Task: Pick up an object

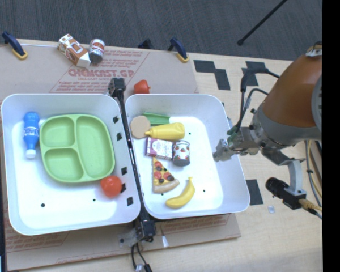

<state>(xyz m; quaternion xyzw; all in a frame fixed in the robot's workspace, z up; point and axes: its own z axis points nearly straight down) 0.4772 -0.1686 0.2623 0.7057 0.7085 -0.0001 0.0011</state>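
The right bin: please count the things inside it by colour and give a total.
Yellow: 2, the banana and the mustard bottle
Green: 1, the flat piece
Tan: 1, the round disc
Mixed colours: 3, the pizza slice, carton and can
Total: 7

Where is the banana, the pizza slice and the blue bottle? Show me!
banana (181, 195): camera view, on the middle of its yellow curve.
pizza slice (162, 175): camera view, on its topped middle.
blue bottle (31, 134): camera view, on its label, halfway along its body.
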